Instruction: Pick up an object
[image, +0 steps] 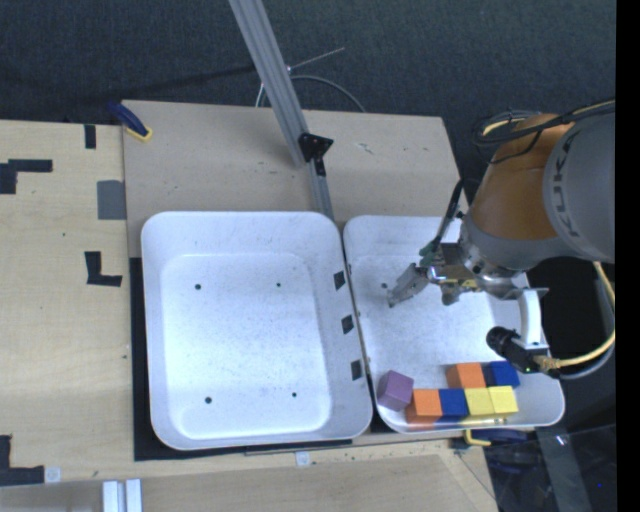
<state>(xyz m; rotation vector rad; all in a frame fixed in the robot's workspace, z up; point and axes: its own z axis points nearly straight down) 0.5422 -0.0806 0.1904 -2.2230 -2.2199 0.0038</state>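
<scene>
Coloured blocks (468, 392) clustered lower right of frame, in right bin (400, 240). Gripper (405, 290) hovers mid-bin, apart from them; finger state indeterminate. Nothing grasped; pick outstanding.

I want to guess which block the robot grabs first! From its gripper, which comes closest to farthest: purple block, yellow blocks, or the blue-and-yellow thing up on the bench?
From the gripper:
1. Purple block, just below it in the right bin.
2. Yellow blocks, near the bin's lower right corner.
3. Blue-and-yellow thing, far up on the bench's left.
</scene>
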